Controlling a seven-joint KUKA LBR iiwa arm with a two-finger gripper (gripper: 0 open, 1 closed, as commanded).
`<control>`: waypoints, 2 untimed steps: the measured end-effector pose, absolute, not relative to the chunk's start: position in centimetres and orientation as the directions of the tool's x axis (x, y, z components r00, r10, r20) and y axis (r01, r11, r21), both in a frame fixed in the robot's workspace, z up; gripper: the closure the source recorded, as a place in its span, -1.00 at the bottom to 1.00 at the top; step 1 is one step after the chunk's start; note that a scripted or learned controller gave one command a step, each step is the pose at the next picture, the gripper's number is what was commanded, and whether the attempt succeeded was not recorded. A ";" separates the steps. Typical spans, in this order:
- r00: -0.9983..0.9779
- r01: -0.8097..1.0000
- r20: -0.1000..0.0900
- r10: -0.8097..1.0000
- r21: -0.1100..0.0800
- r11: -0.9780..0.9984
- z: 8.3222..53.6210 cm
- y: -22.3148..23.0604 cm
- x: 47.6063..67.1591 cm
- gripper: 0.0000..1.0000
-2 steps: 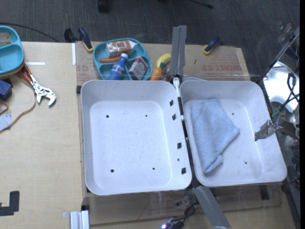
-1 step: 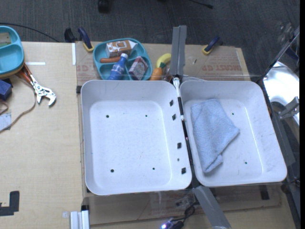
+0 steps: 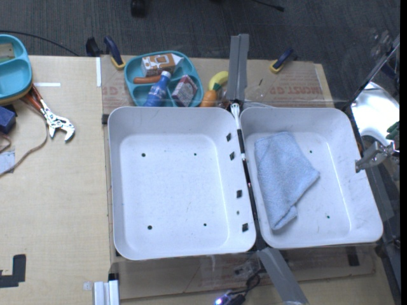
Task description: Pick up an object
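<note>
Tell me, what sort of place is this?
Probably a robotics lab or workshop: two white bins sit on a clamped board, one holding a grey cloth, with a wrench lying nearby.

A lab bench: two white bins (image 3: 127,189), clamps (image 3: 114,53), wrench (image 3: 58,124).

Two bins sit side by side on the bench, the left bin (image 3: 172,183) touching the right bin (image 3: 343,189) along a shared middle edge. A folded cloth (image 3: 283,176) lies in the right bin, toward its left side. Beyond the left bin's far edge sits a tray (image 3: 164,78) holding small items, with a banana (image 3: 218,80) just to its right. Well to the left, a wrench (image 3: 56,122) lies on the bench, near another tray (image 3: 14,65) at the far left edge.
</note>
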State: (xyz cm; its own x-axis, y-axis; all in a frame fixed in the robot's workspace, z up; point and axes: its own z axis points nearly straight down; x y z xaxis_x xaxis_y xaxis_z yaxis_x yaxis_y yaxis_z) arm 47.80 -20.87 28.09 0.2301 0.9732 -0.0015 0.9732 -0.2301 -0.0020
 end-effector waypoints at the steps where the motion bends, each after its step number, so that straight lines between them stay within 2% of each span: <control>1: 0.388 0.922 -0.002 0.922 -0.003 -0.388 26.2 -13.6 53.5 -1.00; 2: 0.446 0.895 -0.002 0.895 -0.004 -0.446 20.6 -16.1 48.2 -1.00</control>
